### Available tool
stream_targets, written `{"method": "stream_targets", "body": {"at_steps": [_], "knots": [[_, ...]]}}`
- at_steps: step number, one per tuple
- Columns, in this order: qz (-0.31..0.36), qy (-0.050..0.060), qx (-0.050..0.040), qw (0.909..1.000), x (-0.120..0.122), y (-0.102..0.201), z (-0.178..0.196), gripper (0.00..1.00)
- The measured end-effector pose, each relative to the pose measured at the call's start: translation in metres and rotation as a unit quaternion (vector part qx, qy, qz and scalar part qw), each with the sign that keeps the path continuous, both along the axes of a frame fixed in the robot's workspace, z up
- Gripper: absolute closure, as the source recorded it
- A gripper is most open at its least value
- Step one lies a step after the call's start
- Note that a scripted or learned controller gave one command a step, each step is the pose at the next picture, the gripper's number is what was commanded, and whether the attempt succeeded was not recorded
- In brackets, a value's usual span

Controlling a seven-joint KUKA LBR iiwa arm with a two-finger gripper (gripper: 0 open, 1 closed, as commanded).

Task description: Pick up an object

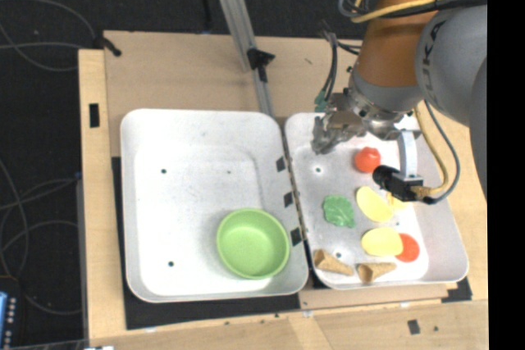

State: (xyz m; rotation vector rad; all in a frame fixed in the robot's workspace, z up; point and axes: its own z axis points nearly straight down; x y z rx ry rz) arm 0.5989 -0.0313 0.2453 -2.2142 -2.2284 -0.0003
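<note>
Camera view looks down on the bench [180, 70], where the end effector [328, 135] hangs over the far left corner of the right shallow white bin [447, 238]; whether it is wide or narrow I cannot tell. Nearest it, just to its right, lies a small round red object [367, 158]. Nearer the camera lie a green leafy piece [338, 211], two flat yellow pieces [375, 204], and two tan cone-shaped pieces [332, 262]. A light green plastic bowl [253, 243] sits in the left white bin [164, 152].
</note>
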Motion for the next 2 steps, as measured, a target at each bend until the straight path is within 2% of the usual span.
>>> {"method": "stream_targets", "body": {"at_steps": [2], "knots": [[0.000,0.000,0.0004,1.0000,-0.014,0.101,-0.018,1.00]]}}
